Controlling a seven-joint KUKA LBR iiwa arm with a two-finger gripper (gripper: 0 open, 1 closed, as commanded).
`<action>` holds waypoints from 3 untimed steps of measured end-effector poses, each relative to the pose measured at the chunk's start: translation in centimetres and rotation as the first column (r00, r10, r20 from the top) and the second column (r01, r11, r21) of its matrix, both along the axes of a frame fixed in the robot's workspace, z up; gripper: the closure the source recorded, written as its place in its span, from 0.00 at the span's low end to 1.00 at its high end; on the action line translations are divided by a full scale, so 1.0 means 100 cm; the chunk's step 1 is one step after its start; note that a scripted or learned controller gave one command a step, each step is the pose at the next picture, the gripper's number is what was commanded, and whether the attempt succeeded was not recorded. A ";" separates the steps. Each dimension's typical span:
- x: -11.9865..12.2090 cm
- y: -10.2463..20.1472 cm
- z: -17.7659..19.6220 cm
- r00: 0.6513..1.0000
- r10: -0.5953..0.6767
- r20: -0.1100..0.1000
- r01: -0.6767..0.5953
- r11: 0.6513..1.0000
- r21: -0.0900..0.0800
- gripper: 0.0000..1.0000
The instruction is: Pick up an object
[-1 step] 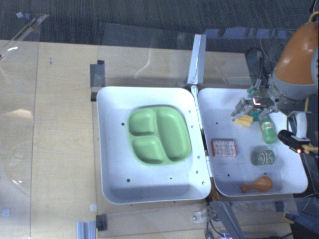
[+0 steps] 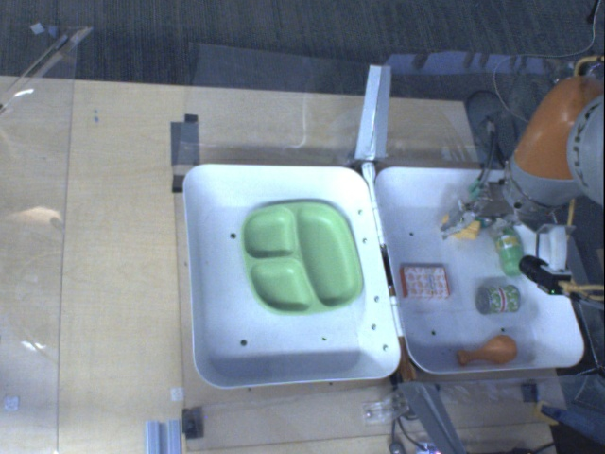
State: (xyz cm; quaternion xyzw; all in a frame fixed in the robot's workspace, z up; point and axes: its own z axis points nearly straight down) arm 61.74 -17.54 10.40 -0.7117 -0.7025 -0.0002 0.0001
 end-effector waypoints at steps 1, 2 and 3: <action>0.053 -0.026 -0.015 0.987 0.158 0.001 -0.158 0.987 0.002 0.00; 0.056 -0.024 -0.002 0.986 0.164 0.012 -0.164 0.986 -0.006 1.00; 0.054 0.057 0.091 0.973 0.231 0.008 -0.231 0.973 -0.002 1.00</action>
